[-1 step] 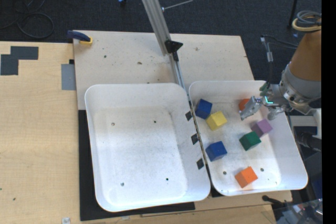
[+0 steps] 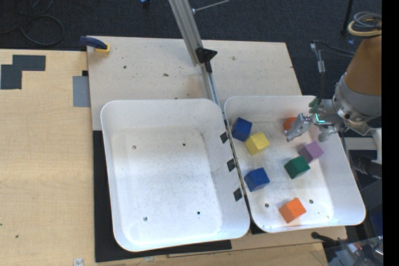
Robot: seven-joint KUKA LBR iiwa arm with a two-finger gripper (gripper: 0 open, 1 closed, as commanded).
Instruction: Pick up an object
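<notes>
My bench is a pale, speckled board, with a light wooden tabletop adjoining it at nine o'clock that carries dark grey patches. Beyond, toward twelve, lies dark carpet strewn with black cables. A slanted aluminium rail rises from the bench's middle toward eleven. A blue-and-yellow clamp grips the bench's ten o'clock corner.
</notes>
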